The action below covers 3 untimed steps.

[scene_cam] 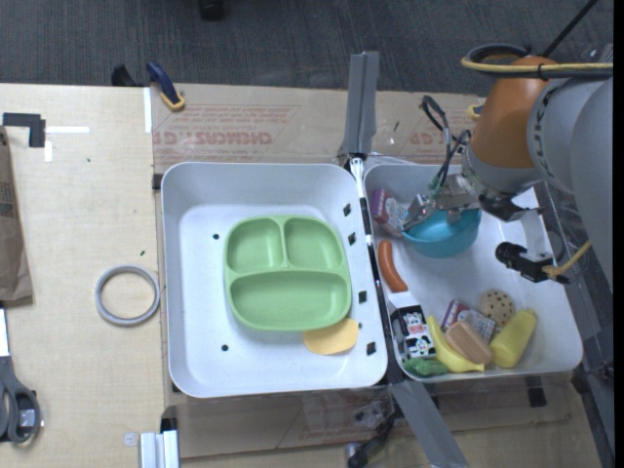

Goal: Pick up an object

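Observation:
My gripper (436, 204) hangs low in the back of the right bin (556, 364), at the rim of a blue bowl (447, 235). A small purple-and-white packet (386, 209) lies just left of it. An orange sausage (392, 265) rests along the bin's left wall. At the front of this bin lie a cookie (497, 306), a yellow cylinder (515, 337), a tan bun (469, 343), a banana (445, 352), a black-and-white carton (412, 331) and a green item (422, 367). Nothing visibly sits in the gripper.
The left bin (185, 261) holds a green divided plate (288, 273) and a yellow slice (331, 338) at its front. On the bench to the left lie a grey tape ring (127, 293), scissors (15, 412) and a blue clamp (166, 85). The arm (546, 115) fills the right rear.

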Each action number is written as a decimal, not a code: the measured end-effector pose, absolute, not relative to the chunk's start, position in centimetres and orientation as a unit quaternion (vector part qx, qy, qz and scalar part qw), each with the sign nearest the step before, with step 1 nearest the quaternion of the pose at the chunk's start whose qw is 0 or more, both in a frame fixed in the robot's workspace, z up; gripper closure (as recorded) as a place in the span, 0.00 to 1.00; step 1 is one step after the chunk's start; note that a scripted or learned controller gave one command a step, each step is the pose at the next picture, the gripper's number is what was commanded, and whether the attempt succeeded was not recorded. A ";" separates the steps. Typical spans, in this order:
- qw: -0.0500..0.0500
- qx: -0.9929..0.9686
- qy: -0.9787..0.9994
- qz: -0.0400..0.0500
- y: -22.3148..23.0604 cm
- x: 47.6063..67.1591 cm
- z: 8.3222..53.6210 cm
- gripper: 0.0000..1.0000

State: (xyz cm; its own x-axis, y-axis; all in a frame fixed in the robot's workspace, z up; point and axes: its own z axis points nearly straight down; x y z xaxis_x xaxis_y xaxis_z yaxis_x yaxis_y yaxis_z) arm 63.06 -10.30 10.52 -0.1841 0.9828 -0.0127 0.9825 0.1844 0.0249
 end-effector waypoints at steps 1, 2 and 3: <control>0.012 0.632 0.775 0.007 -10.7 61.7 10.5 0.00; 0.014 0.632 0.775 0.006 -10.3 61.1 10.5 0.00; 0.010 0.699 0.715 0.009 -10.1 61.1 10.5 0.00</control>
